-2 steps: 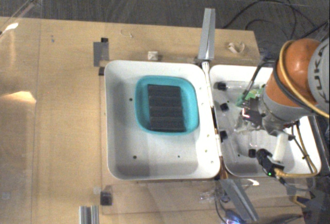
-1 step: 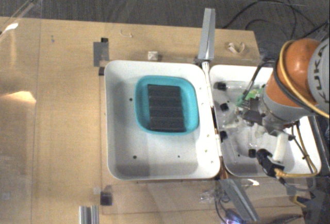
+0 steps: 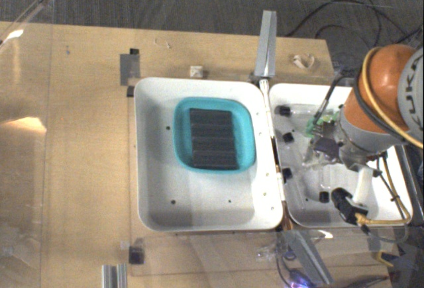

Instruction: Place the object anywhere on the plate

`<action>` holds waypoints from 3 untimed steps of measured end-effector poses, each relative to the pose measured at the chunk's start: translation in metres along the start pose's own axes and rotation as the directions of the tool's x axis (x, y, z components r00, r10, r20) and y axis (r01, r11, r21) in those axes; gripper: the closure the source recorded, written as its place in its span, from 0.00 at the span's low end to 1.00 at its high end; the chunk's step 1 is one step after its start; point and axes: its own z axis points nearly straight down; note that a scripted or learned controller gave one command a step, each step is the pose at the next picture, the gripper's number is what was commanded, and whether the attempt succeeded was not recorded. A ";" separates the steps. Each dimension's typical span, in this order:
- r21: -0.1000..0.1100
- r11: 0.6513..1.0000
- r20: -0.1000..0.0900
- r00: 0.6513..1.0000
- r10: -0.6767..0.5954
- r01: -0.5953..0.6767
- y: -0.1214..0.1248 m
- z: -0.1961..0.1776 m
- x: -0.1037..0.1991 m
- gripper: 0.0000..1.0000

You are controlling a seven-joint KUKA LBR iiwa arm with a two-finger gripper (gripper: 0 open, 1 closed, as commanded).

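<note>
A teal plate with rounded corners lies in the left white bin, toward its back. On the plate rests a dark ridged rectangular object, lying flat and covering most of its middle. My gripper hangs over the right white bin, below the grey arm and its orange band. It is well to the right of the plate and apart from the dark object. The wrist and cables cover its tip.
Several small black pieces sit along the right bin's left side and floor. A grey upright post stands behind the wall between the bins. Cables trail over the right bin's front corner. Wooden bench surrounds the bins.
</note>
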 end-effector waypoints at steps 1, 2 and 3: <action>0.000 1.000 0.000 1.000 0.000 0.000 0.000 0.000 0.000 0.00; 0.003 0.998 0.003 0.998 0.069 -0.069 0.101 -0.039 -0.022 0.00; 0.000 0.998 0.003 0.998 0.059 -0.059 0.102 -0.049 -0.020 1.00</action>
